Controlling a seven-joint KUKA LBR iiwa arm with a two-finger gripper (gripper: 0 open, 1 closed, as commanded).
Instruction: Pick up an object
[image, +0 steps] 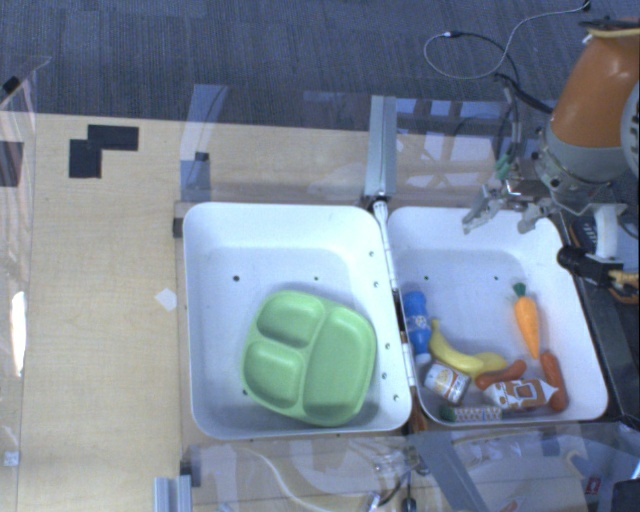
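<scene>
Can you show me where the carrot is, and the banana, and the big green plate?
carrot (527, 323): camera view, middle of its orange body.
banana (462, 357): camera view, middle of its yellow curve.
green plate (311, 357): camera view, the ridge between its compartments.

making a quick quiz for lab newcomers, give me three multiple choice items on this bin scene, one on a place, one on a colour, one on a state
1. Where does the sectioned plate lie?
A. left bin
B. right bin
C. on the bare bench

2. What colour is that plate?
A. blue
B. green
C. red

3. How is the gripper just now?
A. clamped on the carrot
B. pressed on the banana
C. open at the right bin's far rim, holding nothing

Answers:
1 A, it rests on the left bin floor.
2 B, it is light green all over.
3 C, its fingers spread apart near the right bin rim, while the carrot and the banana lie apart from it.
</scene>
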